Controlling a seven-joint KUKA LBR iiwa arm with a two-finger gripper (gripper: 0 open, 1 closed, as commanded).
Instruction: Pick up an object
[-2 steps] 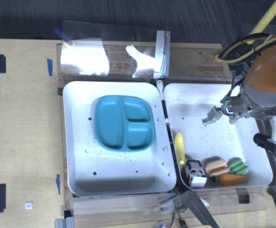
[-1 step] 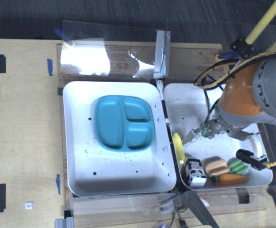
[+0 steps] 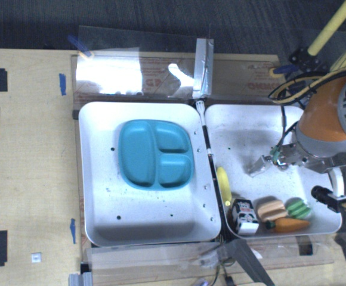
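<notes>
My gripper (image 3: 258,166) hangs over the bare middle of the right bin (image 3: 244,130), at the end of the grey arm with its orange band (image 3: 328,115) that reaches in from the right. It holds nothing that I can see. Along the bin's front lie a black-and-white toy (image 3: 244,215), a tan burger-like toy (image 3: 271,208), a green striped piece (image 3: 298,207) and an orange carrot (image 3: 291,223). A yellow banana (image 3: 223,185) lies against the bin's left wall. All of these sit below and apart from the gripper.
The left bin (image 3: 101,207) holds a blue divided plate (image 3: 156,154). A metal divider (image 3: 203,70) stands behind the seam between the bins. Cables and a yellow pole (image 3: 334,19) crowd the upper right.
</notes>
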